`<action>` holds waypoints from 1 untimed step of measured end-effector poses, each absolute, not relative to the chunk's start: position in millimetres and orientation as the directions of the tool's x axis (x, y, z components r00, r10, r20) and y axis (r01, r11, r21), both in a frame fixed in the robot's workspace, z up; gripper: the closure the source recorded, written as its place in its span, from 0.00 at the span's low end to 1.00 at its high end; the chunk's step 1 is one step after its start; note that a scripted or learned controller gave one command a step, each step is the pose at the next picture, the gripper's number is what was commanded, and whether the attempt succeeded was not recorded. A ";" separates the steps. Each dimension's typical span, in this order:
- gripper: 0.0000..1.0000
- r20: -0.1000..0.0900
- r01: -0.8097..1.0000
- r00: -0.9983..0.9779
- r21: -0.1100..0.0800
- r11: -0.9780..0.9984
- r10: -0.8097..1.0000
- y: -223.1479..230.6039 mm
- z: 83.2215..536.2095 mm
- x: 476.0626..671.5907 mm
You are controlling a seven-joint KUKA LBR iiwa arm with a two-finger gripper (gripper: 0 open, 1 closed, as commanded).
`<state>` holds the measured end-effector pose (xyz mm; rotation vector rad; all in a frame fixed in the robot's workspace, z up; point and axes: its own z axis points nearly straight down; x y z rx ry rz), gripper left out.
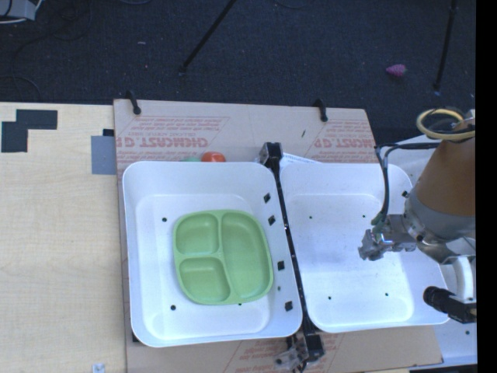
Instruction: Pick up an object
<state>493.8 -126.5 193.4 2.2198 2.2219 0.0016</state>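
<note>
The gripper [373, 247] is hanging over the right bin [342, 313], toward that bin's three o'clock side; whether its jaws are apart or together I cannot tell, and nothing is showing in its grasp. The arm [450, 185] is reaching in from three o'clock. The only object lying in a bin is the green tray [223, 256], sitting flat in the middle of the left bin [147, 193], well apart from the gripper at its nine o'clock. So the pick is not yet done: the gripper would be needing to cross the divider [283, 239] first. An orange thing [213, 158] is peeking over the left bin's twelve o'clock rim. Both bins are resting on cardboard [233, 130] atop a pale bench [54, 247]; dark floor [233, 37] is lying beyond.
</note>
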 end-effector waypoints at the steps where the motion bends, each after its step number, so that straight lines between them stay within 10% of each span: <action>1: 1.00 -0.001 1.000 -0.001 0.003 0.001 1.000 -127.4 245.9 494.8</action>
